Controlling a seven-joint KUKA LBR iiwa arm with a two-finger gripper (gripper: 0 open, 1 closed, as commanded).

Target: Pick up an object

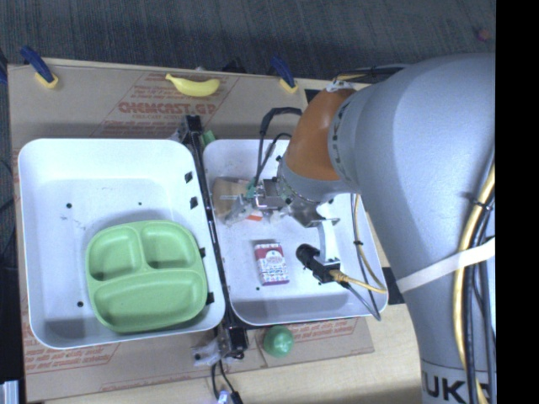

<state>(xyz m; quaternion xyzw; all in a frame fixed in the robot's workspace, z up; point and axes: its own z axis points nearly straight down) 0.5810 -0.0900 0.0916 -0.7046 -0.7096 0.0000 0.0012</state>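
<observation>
Gripper (259,197) sits low in the far-left part of the right bin (362,305), just beside a tan object (224,195) that lies close to the wall between the two bins. You cannot tell whether the claw is spread or pressed together, because the wrist and the grey arm (404,167) cover it from above; nothing is visibly held. Judgement: the step in hand is the approach onto the tan object, with no grasp confirmed yet. To do it well, centre the claw over the object before closing. Keep off the dividing wall on the left so it does not block one side, and lift straight up only once the pinch is sure. Small orange and green bits (249,217) lie close by the tan object; whether they touch it, you cannot say, and they are too blurred to identify. Fallback target: the red-and-white packet (270,263), flat in the open middle of the same bin and well apart from the walls. The left bin (50,167) bears a green divided tray (147,272). The arm hides the right bin's far-right part.
</observation>
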